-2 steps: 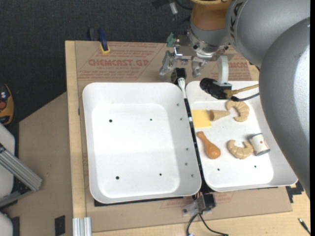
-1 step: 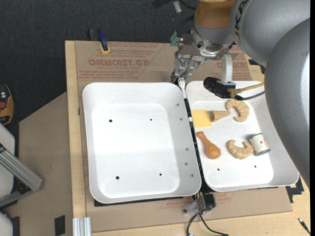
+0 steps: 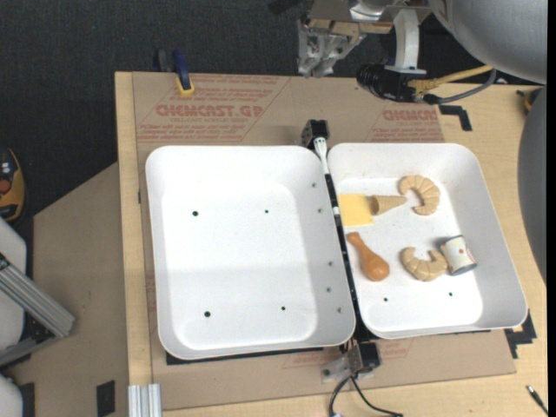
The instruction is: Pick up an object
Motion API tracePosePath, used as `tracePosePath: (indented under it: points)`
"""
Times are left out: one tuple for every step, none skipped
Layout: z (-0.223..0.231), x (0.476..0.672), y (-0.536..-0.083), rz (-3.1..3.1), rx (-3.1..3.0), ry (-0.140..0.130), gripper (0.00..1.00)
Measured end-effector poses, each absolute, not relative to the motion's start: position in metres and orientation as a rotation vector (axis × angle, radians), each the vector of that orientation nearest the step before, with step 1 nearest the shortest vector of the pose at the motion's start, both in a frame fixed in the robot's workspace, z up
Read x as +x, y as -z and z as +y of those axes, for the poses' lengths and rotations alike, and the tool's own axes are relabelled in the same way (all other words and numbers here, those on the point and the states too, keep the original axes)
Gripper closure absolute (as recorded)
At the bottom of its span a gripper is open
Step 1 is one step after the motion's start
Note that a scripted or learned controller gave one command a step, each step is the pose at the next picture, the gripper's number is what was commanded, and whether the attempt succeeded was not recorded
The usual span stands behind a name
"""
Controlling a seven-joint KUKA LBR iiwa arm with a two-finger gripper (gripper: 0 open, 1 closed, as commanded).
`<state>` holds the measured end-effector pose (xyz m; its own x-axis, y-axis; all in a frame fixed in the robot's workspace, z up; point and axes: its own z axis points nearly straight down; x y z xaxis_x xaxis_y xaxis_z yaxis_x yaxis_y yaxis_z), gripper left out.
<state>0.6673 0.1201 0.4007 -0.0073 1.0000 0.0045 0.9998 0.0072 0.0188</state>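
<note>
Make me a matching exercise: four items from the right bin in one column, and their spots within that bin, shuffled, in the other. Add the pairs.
Items:
1. yellow square block
2. small can
3. orange drumstick
4. upper croissant

Places:
A. near the bin's right edge
B. at the left wall, top of the group
C. toward the back, right of the cone
D. just below the yellow block

Pairs: 1-B, 2-A, 3-D, 4-C
</note>
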Motion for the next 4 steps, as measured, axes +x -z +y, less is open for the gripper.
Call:
tracePosePath:
  points:
    - [0.201,0.619,-0.337,2.237,2.217,0.009,1.0]
    - [0.227,0.592,-0.378,2.226,2.216,-0.007,1.0]
    - [0.225,0.6,-0.523,2.218,2.212,-0.029,1.0]
    - [0.225,0.509,-0.494,2.23,2.219,0.005,1.0]
